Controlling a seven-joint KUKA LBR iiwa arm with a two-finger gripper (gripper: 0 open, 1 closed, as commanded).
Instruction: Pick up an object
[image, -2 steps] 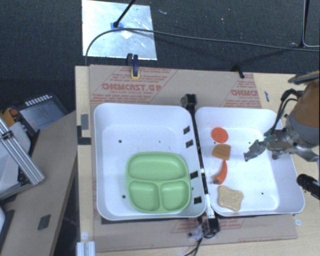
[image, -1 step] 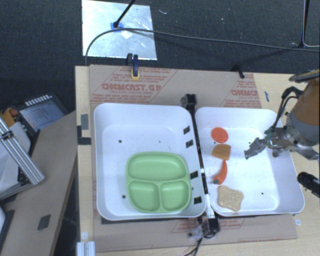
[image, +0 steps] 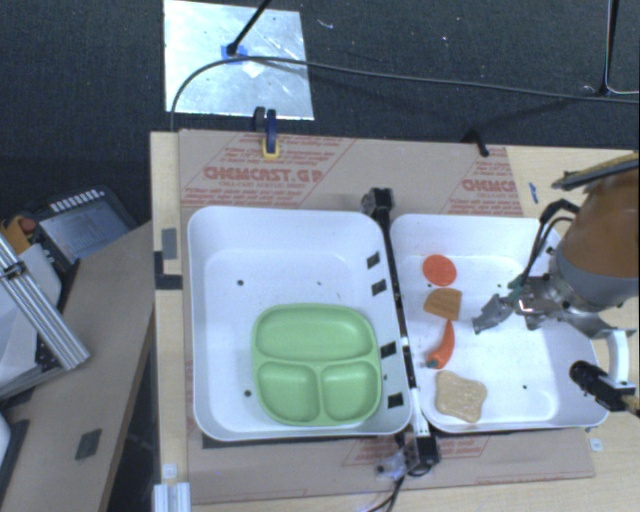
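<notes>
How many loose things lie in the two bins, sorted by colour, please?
Green: 1, the divided plate in the left bin.
Orange: 2, a round piece and a curved carrot-like piece in the right bin.
Brown or tan: 2, a small brown block and a tan bread-like slice, also in the right bin.
Total: 5

The bench (image: 165, 160) is covered by a brown printed cardboard sheet (image: 330, 165), held at its far edge by a yellow clamp (image: 268, 135), and on that sheet two shallow white bins, the left bin (image: 215, 250) and the right bin (image: 500, 235), sit touching side by side.
</notes>
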